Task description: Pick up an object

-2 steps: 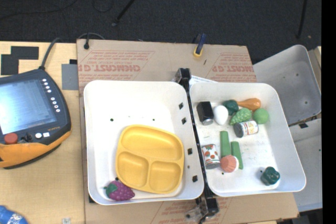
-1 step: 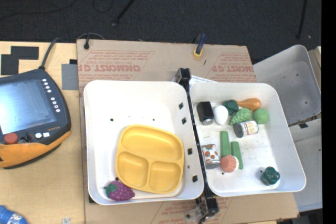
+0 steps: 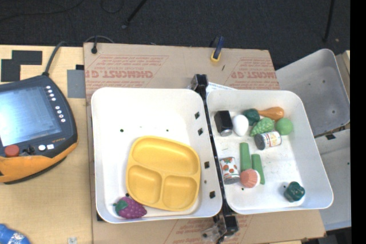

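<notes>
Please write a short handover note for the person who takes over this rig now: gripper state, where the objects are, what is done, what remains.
Gripper: nothing to report on it from the camera view.
Left bin: yellow divided plate, purple toy grapes at its near corner.
Right bin: small toys clustered near the divider, including a white egg, an orange carrot, two green sticks; a dark green pepper lies apart.
Done: nothing lifted.
Left: pick up one object.

yellow tray (image 3: 163,171) | purple grapes (image 3: 131,208) | white bins (image 3: 148,108) | orange carrot (image 3: 272,113)

Teach pendant (image 3: 31,123), grey, orange-edged (black cable)
</notes>
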You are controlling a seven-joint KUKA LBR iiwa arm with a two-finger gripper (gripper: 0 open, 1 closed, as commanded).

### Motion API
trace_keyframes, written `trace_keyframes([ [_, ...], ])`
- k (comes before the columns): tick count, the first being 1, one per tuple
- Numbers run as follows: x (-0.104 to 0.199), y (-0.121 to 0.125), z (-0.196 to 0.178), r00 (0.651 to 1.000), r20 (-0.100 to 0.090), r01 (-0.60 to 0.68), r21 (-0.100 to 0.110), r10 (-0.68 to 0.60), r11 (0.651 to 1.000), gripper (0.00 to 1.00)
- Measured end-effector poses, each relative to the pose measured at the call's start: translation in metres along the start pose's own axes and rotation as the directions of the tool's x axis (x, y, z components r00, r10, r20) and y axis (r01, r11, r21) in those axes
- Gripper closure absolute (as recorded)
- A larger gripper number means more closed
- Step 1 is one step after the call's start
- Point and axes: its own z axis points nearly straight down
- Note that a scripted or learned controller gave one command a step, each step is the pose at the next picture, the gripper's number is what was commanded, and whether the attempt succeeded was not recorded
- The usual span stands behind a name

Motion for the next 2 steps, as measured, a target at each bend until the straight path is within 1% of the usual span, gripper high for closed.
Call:
trace_keyframes([
  [1,0.0002,0.0001,0.0,1.0,0.0,0.0,0.0,0.0,1.0,1.0],
  [2,0.0073,-0.0007,0.0,1.0,-0.001,-0.001,0.0,0.001,1.0,1.0],
])
